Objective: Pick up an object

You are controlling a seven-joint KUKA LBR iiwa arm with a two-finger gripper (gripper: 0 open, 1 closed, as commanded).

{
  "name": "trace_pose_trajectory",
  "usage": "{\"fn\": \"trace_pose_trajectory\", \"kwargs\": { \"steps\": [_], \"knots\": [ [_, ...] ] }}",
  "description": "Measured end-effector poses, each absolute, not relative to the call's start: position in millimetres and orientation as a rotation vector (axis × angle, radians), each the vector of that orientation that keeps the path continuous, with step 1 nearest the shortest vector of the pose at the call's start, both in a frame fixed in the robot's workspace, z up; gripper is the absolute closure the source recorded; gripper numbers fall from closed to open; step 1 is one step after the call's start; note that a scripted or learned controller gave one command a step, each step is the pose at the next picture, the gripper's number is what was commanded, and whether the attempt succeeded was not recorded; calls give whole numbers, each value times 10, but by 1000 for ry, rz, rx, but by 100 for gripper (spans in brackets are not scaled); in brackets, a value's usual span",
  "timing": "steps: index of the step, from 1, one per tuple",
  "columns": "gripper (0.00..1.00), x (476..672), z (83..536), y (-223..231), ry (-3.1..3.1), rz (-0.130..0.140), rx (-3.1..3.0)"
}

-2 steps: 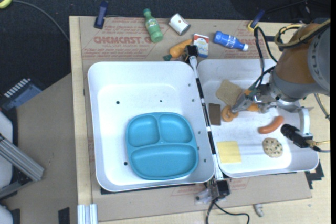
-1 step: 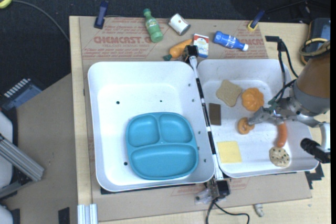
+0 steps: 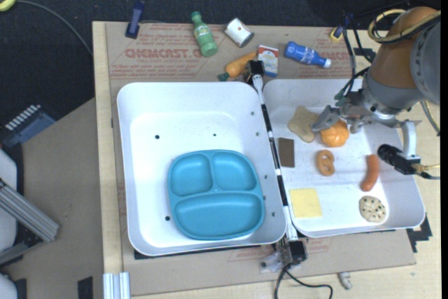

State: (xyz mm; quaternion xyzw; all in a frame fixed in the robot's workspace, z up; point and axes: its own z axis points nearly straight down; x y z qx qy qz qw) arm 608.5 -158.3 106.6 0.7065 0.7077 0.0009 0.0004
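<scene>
The right bin holds several toy foods: an orange, a tan bread slice, a small pretzel, a red sausage, a speckled cookie, a yellow cheese square and a brown rectangle. My gripper reaches in from the right and hangs directly over the orange's top, touching or nearly touching it. Its metal tip covers the orange's upper edge and the bread's right corner.
A blue divided plate lies in the left bin. Behind the bins lie a blue marker, green bottle, white can, small carton and blue bottle. A black part juts over the right bin's right side.
</scene>
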Motion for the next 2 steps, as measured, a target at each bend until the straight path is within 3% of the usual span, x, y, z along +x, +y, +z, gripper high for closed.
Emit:
{"fn": "trace_pose_trajectory", "kwargs": {
  "steps": [1,2],
  "knots": [
    [100,6130,1236,-1606,2212,13,2205],
    [100,5926,1855,-650,2224,5,2217]
  ]
}}
